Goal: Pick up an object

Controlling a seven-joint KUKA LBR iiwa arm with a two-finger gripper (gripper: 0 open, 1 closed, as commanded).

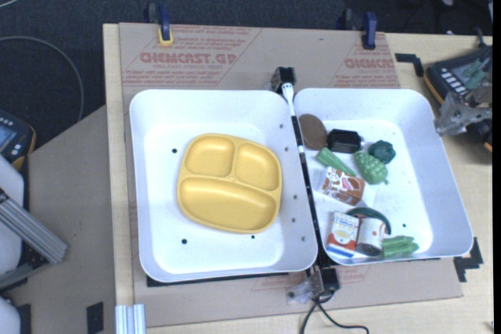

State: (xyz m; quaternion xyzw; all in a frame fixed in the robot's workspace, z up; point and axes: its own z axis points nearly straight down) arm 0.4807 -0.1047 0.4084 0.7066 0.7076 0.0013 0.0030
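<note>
The worktop [235, 51] board is printed "CHEMCAST GP" in red. The left bin [149, 192] contains a yellow divided plate [229, 182]; the right bin [438, 192] contains a small printed carton [343, 235], its text illegible. The gripper [462, 109] sits at the right bin's far right edge; its state cannot be determined.

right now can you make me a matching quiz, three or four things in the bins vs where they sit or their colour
Things:
1. divided plate
2. black block
3. brown disc
4. can

Descriptions:
A. near edge of the right bin
B. yellow, in the left bin
C. against the divider, far part of the right bin
D. dark, between the disc and a teal lump

Pairs: 1-B, 2-D, 3-C, 4-A
</note>
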